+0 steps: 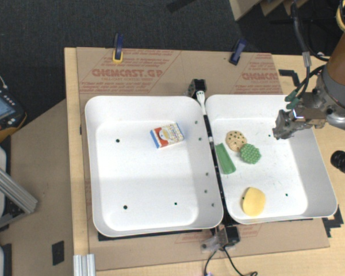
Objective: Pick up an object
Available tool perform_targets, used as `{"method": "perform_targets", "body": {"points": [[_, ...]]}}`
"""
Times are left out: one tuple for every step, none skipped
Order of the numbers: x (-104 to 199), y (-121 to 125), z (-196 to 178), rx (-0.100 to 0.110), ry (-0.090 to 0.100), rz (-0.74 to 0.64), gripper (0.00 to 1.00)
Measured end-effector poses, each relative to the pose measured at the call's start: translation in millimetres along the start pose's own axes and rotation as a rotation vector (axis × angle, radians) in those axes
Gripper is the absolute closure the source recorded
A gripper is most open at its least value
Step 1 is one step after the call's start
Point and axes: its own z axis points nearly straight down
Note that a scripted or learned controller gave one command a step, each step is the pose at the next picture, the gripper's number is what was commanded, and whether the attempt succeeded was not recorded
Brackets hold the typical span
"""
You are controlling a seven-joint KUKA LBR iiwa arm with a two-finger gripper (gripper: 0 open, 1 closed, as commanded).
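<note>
The right bin (310,171) holds a brown cookie (235,140), a round green textured piece (250,153), a long green piece (224,158) by the divider and a yellow lemon-like object (253,201) near the front. A small red, white and blue box (167,135) lies in the left bin (103,171). My gripper (283,128) hangs over the back right part of the right bin, to the right of the cookie, apart from all objects. Nothing shows between its tips.
Both bins rest on a cardboard sheet (80,85) held by two clamps (118,48) at the back. A black mount (197,88) sits between the bins at the back. Cables (302,45) trail from the arm at the right.
</note>
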Motion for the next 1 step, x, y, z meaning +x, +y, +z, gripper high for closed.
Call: {"method": "perform_targets", "body": {"points": [[32.4,-14.4,-30.7,0.002,0.000,0.001,1.00]]}}
